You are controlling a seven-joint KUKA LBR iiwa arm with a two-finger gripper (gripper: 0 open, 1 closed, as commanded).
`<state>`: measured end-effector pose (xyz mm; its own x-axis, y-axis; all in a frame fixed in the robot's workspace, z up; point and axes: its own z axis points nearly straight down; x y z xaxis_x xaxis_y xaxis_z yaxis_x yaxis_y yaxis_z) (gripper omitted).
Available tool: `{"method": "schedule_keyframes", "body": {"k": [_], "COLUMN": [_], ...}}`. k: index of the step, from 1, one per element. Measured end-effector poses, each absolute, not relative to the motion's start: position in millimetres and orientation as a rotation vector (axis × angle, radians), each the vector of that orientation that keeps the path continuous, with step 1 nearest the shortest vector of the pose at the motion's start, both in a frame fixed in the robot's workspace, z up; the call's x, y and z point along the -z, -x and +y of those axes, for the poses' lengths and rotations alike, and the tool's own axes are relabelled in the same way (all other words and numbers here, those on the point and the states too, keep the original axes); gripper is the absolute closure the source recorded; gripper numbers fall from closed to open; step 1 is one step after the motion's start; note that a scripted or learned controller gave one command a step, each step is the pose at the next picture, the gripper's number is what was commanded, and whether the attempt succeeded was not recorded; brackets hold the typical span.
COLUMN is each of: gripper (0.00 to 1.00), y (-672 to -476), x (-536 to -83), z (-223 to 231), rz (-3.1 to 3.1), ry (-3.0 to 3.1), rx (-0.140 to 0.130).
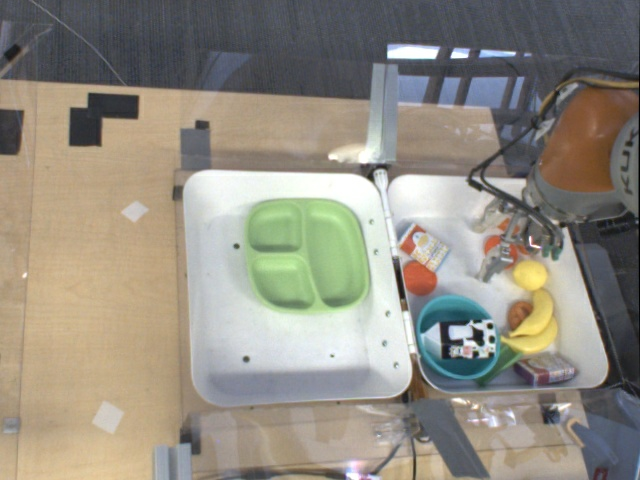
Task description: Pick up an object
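Bench: pale wood top (90,298) with black tape marks at the far left, dark carpet beyond; two white bins side by side.
Right bin (445,193): holds the loose objects and the gripper.
Lemon (529,275): yellow, round, in the right half of the right bin, just below the gripper and close against its fingertips.
Red object (499,247): small, partly hidden under the gripper; cannot tell what it is.
Banana (538,326): yellow, curved, just below the lemon, its lower end near the bowl's rim.
Brown fruit (518,314): small, tucked against the banana's left side.
Bowl (432,317): teal, at the near edge of the right bin, with a black-and-white carton (469,340) inside it.
Green utensil (497,366): leaning out at the bowl's right rim.
Red ball (421,279): just above the bowl, near the divider.
Small box (424,248): white with orange print, above the red ball.
Purple packet (546,370): near right corner of the bin.
Gripper (512,252): low over the right bin's upper right; whether it is wide or narrow cannot be told, and nothing is seen held.
Arm (590,148): grey with an orange band, entering from the right.
Left bin (215,358): contains a green three-section plate (305,253) at its centre.
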<state>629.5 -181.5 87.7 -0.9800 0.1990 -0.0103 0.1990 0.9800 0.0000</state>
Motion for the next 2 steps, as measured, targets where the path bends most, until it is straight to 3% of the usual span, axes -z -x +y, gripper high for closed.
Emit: {"method": "schedule_keyframes", "body": {"k": [1,2], "gripper": [0.0,0.0], "y": [-567.1,-560.9], "x": [-89.1,-89.3], "z": [-172.1,-174.3], "rz": [3.086,3.093], "ry": [-0.521,-0.455], "rx": [0.0,0.0]}}
